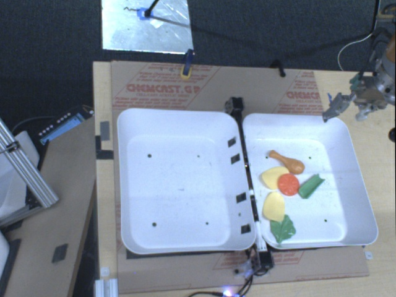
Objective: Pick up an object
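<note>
The right bin [352,159] holds several toy foods in its left half. An orange drumstick [286,161] lies at the top of the group. Below it a red round piece [288,184] sits between a pale yellow piece [271,178] and a green piece [311,185]. Lower down lie a second yellow piece [274,206] and a green leafy piece [283,229]. My gripper [346,109] hangs above the right bin's far right corner, well away from the foods, open, with nothing between its fingers.
The left bin [179,178] adjoins the right one along a black hinged divider [242,166]. Both rest on a cardboard sheet [161,85]. A yellow clip [185,72] sits behind the left bin, and a shiny foil square [145,17] lies beyond it.
</note>
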Robot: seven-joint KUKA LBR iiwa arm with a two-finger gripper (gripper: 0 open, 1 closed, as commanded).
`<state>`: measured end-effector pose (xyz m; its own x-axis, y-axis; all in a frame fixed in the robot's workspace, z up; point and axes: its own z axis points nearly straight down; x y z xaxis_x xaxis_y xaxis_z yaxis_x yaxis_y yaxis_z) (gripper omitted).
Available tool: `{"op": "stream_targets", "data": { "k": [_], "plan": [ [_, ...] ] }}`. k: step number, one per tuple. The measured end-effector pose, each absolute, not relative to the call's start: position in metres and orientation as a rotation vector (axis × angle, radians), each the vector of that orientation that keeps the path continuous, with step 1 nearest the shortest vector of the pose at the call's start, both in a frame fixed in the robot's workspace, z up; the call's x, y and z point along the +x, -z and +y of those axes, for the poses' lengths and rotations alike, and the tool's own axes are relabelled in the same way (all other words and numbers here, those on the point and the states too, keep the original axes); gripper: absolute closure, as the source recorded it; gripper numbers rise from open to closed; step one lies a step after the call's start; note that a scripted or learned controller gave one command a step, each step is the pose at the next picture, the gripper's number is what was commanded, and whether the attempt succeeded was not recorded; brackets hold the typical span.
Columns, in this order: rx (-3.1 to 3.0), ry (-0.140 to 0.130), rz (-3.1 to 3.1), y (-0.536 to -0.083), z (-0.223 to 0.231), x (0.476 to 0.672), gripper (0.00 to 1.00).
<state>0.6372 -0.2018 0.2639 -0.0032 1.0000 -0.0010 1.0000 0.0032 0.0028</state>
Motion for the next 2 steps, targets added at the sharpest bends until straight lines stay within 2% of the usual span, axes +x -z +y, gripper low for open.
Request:
{"op": "stream_targets", "data": {
  "k": [1, 2],
  "plan": [
    [2.209, -0.005, 2.225, -0.276, -0.202, 0.638, 1.00],
    [2.221, 0.006, 2.236, -0.160, -0.162, 0.610, 1.00]
  ]
}}
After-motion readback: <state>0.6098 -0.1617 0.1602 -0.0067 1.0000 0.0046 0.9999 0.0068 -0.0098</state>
